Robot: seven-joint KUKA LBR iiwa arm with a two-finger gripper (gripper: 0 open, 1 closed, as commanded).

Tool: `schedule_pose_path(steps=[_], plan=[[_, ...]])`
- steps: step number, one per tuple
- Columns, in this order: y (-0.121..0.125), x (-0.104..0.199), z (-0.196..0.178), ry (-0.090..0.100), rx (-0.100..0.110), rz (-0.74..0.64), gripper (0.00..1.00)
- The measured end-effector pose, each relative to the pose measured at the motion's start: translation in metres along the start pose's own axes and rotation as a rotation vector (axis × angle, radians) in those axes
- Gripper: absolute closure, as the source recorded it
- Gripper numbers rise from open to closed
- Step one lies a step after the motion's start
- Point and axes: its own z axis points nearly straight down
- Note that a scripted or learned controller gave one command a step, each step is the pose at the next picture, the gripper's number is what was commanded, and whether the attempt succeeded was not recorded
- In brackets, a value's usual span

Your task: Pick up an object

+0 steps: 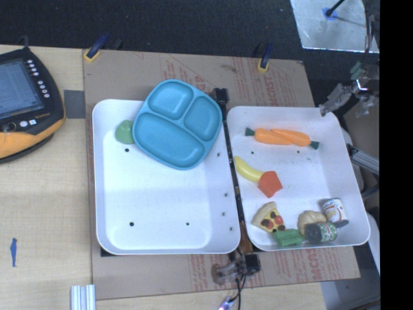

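Note:
The right bin holds an orange carrot, a yellow banana, a red chunk and a pizza slice. A green piece, a tan lump and two small cans lie at its near right corner. The left bin carries a blue sectioned plate tilted over its far edge, with a green round thing beside it. My gripper shows as grey metal just past the right bin's far right corner, above and apart from every object.
A teach pendant with an orange rim lies on the bench to the left. Blue clamps hold the cardboard sheet under the bins. A bracket sits at the near edge between the bins.

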Motion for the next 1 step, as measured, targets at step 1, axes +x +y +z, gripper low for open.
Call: schedule_pose_path(steps=[1], plan=[[-0.0436, 0.0028, 0.1524, 0.001, 0.004, -0.001, 0.0]])
